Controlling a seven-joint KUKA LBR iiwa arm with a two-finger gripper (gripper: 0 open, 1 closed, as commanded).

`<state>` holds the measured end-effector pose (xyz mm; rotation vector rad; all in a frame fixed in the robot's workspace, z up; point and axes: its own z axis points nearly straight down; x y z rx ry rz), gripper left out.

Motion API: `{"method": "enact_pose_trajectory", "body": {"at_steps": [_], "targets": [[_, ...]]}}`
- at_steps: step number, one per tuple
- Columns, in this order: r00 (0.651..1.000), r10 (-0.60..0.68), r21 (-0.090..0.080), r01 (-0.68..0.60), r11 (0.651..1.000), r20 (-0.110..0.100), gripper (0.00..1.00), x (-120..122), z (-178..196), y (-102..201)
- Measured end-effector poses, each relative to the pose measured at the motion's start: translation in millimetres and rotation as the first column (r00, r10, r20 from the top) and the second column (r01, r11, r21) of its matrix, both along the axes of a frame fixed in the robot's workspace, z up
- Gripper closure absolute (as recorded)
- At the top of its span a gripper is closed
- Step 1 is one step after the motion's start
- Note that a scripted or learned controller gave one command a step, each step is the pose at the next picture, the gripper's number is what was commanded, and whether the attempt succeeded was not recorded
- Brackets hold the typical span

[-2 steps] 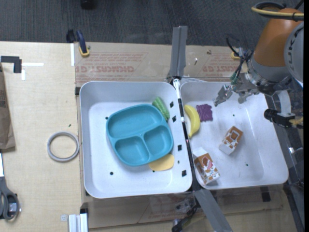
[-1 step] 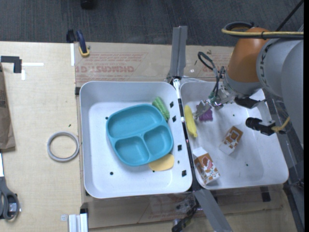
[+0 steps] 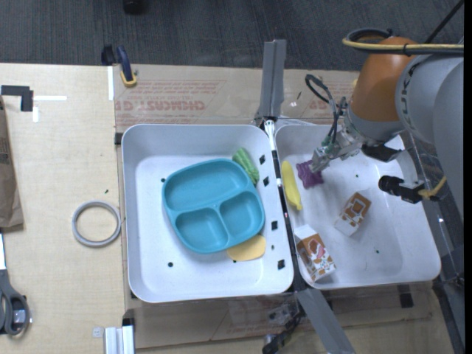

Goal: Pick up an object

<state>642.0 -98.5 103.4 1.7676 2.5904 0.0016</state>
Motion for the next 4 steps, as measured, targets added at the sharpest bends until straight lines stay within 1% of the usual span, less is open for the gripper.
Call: {"method": "enact_pose_trajectory", "body": {"at_steps": [1, 2, 3, 4], "targets": [[1.0, 0.0, 0.0, 0.0, 1.0, 0.0, 0.0, -0.1, -0.1, 0.1], [0.904, 0.427, 0.001, -0.427, 0.904, -0.004, 0.0, -24.6, -11.2, -12.5], [0.929, 0.371, 0.0, -0.371, 0.929, -0.002, 0.0, -8.8, 89.5, 25.0], [0.813, 0.582, -0.001, -0.582, 0.813, -0.002, 0.0, 4.2, 89.5, 24.3]]}}
